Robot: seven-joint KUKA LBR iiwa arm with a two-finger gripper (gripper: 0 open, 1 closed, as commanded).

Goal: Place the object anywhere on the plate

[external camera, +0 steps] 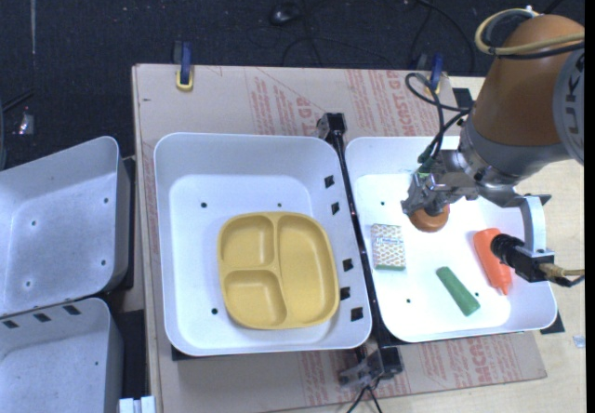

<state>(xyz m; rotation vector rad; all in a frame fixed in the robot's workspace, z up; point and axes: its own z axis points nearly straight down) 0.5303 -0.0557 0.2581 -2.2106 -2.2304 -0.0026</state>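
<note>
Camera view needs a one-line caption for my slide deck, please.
Gripper over an orange ball in the right bin; yellow plate in the left bin.

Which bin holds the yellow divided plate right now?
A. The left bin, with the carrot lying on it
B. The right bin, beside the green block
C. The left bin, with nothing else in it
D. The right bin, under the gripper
C. The yellow plate lies alone in the left bin; the green block and carrot lie in the right bin, where the gripper hangs over a small orange object.
</note>
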